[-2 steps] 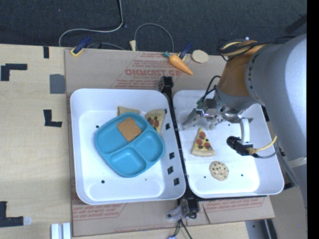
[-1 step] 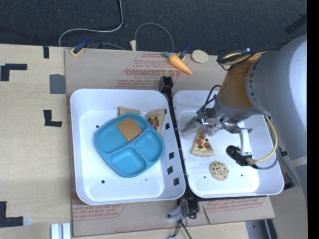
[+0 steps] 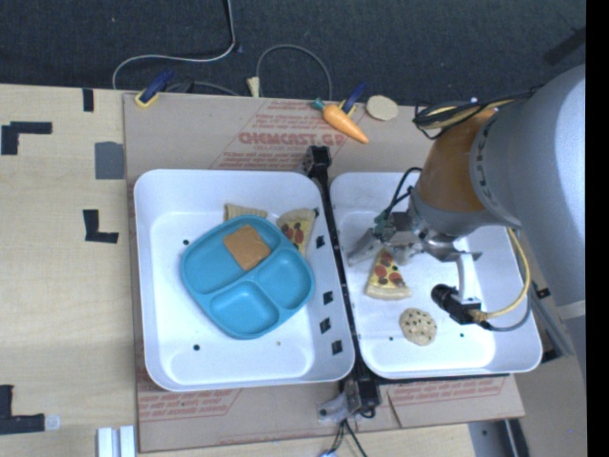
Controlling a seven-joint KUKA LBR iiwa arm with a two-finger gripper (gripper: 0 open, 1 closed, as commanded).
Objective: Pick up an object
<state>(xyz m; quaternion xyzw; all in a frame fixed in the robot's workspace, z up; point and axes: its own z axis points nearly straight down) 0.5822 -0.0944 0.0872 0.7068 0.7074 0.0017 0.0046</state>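
The gripper (image 3: 379, 239) – spread open – hovers at a pepperoni-dotted pizza slice (image 3: 386, 276), tan-crusted, lying flat.

The pale wooden bench (image 3: 57, 284) fills the left of the frame, marked with dark tape pieces (image 3: 95, 227). A brown cardboard sheet (image 3: 276, 136) lies on it at centre, carrying two white bins side by side: the left bin (image 3: 157, 350) and the right bin (image 3: 514, 350). A toy carrot (image 3: 343, 122) and a pale round disc (image 3: 383, 108) lie on the cardboard near the upper centre
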